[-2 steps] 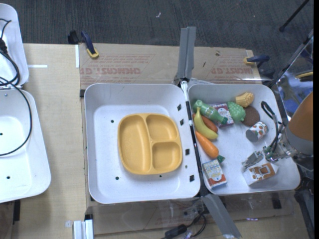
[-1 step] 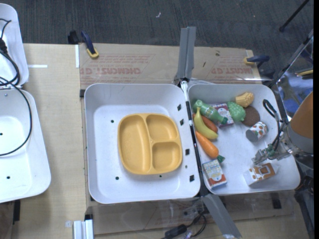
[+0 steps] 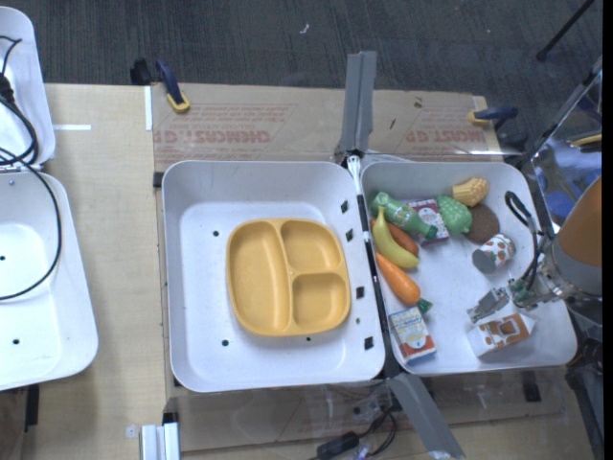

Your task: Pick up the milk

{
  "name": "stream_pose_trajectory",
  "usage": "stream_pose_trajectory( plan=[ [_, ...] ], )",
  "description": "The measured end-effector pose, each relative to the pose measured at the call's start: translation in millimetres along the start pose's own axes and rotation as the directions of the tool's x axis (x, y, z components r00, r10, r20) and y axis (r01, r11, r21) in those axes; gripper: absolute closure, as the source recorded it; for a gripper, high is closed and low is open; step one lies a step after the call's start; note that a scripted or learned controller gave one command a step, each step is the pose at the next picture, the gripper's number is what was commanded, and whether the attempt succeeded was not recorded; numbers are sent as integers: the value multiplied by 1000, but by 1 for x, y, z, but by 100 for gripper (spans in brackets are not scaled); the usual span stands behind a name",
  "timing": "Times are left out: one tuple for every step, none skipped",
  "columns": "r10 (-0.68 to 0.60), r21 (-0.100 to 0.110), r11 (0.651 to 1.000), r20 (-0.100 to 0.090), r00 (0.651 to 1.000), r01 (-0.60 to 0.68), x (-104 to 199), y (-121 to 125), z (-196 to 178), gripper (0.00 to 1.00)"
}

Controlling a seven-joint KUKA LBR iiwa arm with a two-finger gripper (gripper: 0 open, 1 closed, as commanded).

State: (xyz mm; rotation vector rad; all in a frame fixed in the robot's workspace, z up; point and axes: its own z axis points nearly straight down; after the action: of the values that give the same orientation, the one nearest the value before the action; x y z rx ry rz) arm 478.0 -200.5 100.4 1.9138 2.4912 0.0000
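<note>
White-and-brown milk carton (image 3: 503, 334) lies just below the pincer (image 3: 489, 304); whether that is apart or together I cannot tell. An off-centre descent could shove it against the bin wall (image 3: 567, 351).

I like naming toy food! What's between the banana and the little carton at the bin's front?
An orange carrot lies between the banana and the small carton, in the right bin, camera view.

Reaches in low from the right edge, orange band above the wrist. Gripper (image 3: 490, 304) angled down and leftward, fingers (image 3: 482, 309) pointing lower left, wrist behind and right of the jaws.
</note>
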Motion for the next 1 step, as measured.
stream_pose_trajectory(
  plan=[
    [-37,-1,999,-7,999,37,-16,-3,9,0]
  ],
)
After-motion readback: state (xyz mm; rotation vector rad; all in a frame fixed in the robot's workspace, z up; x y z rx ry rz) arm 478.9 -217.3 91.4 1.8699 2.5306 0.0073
